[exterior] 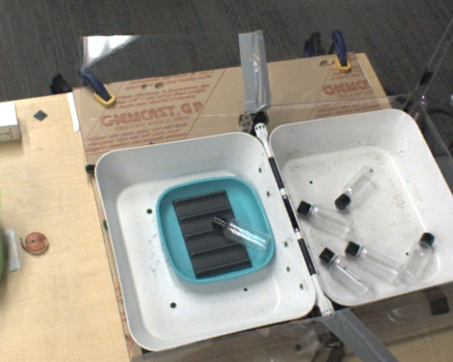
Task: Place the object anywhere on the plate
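Tool state, released or clenched, cannot be told from the camera view, yet the task's object, a clear vial (239, 231) with a black cap, lies slantwise across the black ridged insert (205, 235) of the teal plate (171, 228) with nothing gripping it, so the placement looks done. Plate and vial sit mid-way in one white bin (139, 276), probably to give a drop room for error. Five like vials (355, 189) lie scattered in the neighbouring bin (433, 184) beside the plate's, likely stock for further tries.
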